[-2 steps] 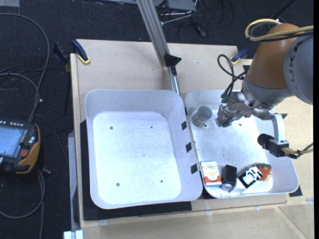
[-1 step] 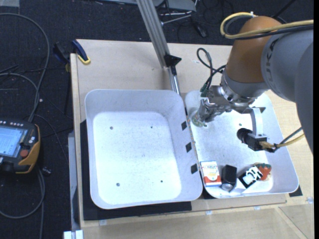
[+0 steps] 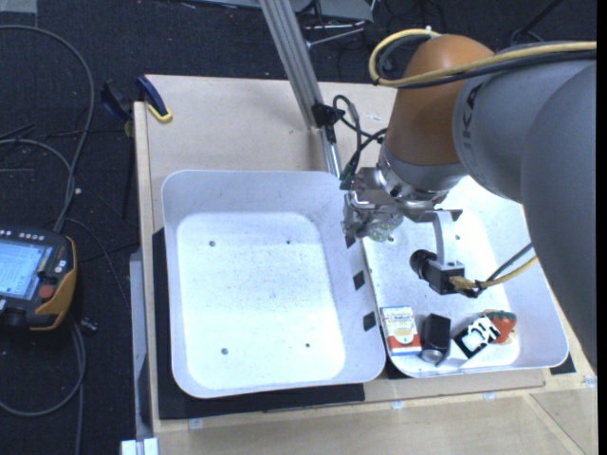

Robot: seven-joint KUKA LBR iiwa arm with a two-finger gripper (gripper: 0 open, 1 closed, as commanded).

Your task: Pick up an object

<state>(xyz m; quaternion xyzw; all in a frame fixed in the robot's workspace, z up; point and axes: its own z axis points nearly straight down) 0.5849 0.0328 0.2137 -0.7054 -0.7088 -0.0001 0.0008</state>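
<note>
Clustered along the near rim of the right bin (image 3: 541,344) are an orange-and-white carton (image 3: 399,329), a dark object (image 3: 435,336) and a black-and-white item (image 3: 484,332). Above the bin's far end the gripper (image 3: 372,218) is seen; nothing can be made out in its grasp. The left bin (image 3: 185,207) lies alongside.

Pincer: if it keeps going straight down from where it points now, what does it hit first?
Probably bare floor of the right bin, near its left wall. The pincer hangs above that spot; the small items lie nearer the front. Depth is unclear from this slant.
</note>
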